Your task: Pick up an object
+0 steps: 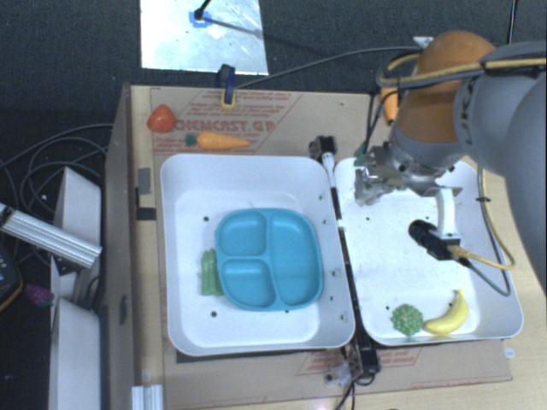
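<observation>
Can't tell how the gripper (369, 186) is set; banana (449, 316) and broccoli (407, 319) sit well below it, so a straight drop probably grabs nothing.

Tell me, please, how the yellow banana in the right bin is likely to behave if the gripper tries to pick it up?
The banana looks like glossy moulded plastic, so probably stiff, light and a little slippery. Its curved, tapering shape may let it pivot or squirt sideways under a pinch. It lies against the green round toy, which could get nudged.
</observation>
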Tool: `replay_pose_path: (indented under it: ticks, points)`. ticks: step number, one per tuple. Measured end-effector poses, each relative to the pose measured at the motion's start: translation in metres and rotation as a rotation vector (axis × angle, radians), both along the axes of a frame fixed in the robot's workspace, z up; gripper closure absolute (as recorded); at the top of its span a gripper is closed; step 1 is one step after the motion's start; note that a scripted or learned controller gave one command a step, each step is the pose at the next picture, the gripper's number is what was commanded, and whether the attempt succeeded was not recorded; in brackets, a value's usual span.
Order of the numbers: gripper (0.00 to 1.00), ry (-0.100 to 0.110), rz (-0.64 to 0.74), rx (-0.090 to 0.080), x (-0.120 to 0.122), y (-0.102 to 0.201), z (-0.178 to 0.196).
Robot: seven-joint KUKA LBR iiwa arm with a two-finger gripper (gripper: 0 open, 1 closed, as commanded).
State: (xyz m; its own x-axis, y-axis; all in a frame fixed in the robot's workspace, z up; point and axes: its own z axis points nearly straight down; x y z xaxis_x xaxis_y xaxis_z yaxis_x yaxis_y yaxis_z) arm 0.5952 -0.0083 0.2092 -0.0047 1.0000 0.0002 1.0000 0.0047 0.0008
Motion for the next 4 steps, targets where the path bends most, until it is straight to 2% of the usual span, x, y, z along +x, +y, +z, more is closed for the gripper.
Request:
replay_pose_path:
  ticks: [1,2,3,4]
  points:
    - [1.0,0.0,-0.003,0.0,-0.031,-0.021,0.024]
    - [1.0,0.001,-0.001,0.0,-0.019,-0.007,0.008]
    - [1.0,-0.002,0.003,0.0,-0.018,-0.007,0.018]
    - [1.0,-0.001,-0.004,-0.001,-0.022,-0.03,0.018]
